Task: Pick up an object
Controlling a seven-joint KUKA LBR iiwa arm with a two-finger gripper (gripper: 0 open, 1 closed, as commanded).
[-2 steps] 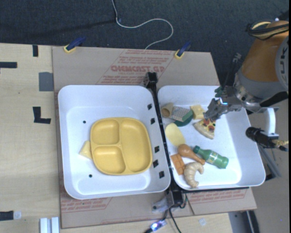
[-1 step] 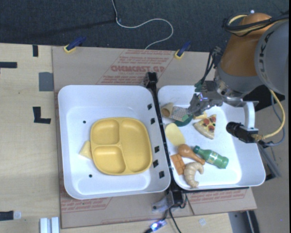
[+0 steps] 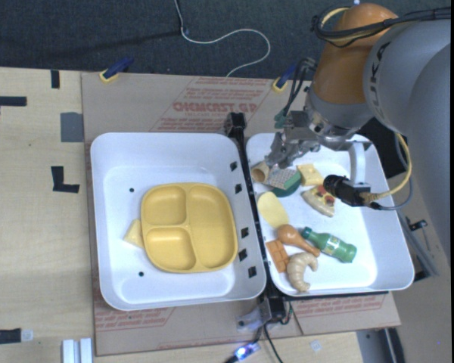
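Note:
My gripper hangs low over the far left part of the right bin, just above a green-rimmed grey piece and a small tan cone. Close by lie a pale yellow wedge and a cream piece with red spots. Toward the near side of this bin are a yellow oval, a brown drumstick shape, a green bottle, an orange stick and a tan croissant. Nothing is seen held.
The left bin holds a yellow divided plate with a pale yellow slice poking out at its left. A black-clipped divider separates the bins. The grey arm fills the upper right.

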